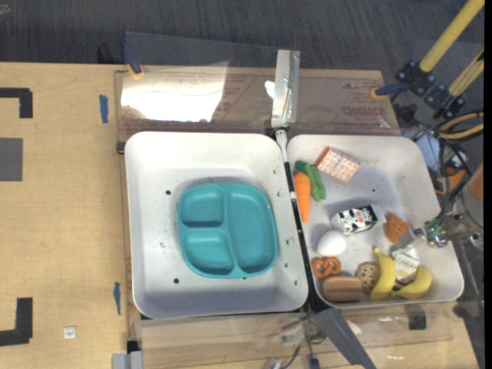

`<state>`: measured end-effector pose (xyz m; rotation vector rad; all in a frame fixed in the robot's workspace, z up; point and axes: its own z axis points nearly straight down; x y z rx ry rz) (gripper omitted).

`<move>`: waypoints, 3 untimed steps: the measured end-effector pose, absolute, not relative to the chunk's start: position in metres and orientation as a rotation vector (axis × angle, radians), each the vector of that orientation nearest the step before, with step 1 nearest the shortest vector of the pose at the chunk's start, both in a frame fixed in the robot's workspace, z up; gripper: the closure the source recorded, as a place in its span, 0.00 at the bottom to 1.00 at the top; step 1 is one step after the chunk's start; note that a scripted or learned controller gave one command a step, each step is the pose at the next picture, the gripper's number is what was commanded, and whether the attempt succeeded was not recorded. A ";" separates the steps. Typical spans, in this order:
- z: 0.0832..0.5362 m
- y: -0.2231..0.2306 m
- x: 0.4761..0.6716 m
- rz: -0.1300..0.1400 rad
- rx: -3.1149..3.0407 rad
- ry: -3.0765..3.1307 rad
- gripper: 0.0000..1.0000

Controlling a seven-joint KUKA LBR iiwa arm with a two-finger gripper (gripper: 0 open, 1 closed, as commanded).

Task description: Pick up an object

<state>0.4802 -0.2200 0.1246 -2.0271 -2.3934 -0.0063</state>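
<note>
The right bin (pixel 400 156) holds several toy foods. An orange carrot (pixel 303 194) and a green vegetable (pixel 313 180) lie along its left wall, and a pink patterned box (pixel 337 164) sits at the back. Mid-bin are a black-and-white carton (pixel 355 219) and a white egg (pixel 332 244). Along the front lie a pretzel (pixel 326 267), a brown sausage (pixel 343 287), a cookie (pixel 367 273) and a yellow banana (pixel 406 283) with a small carton (pixel 406 264) on it. My gripper (pixel 436 232) hangs at the bin's right rim, just right of an orange-brown piece (pixel 397 227).
The left bin (pixel 146 206) holds a teal divided plate (pixel 228 229). A clear plastic sheet (pixel 177 91) and a metal bracket (pixel 285 91) stand behind the bins. Yellow struts (pixel 453 29) and cables crowd the upper right.
</note>
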 end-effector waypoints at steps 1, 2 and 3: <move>0.094 -0.172 0.545 -0.009 -1.710 -2.662 0.00; 0.094 -0.198 0.553 -0.014 -1.873 -2.547 0.00; 0.108 -0.201 0.556 -0.015 -1.881 -2.557 1.00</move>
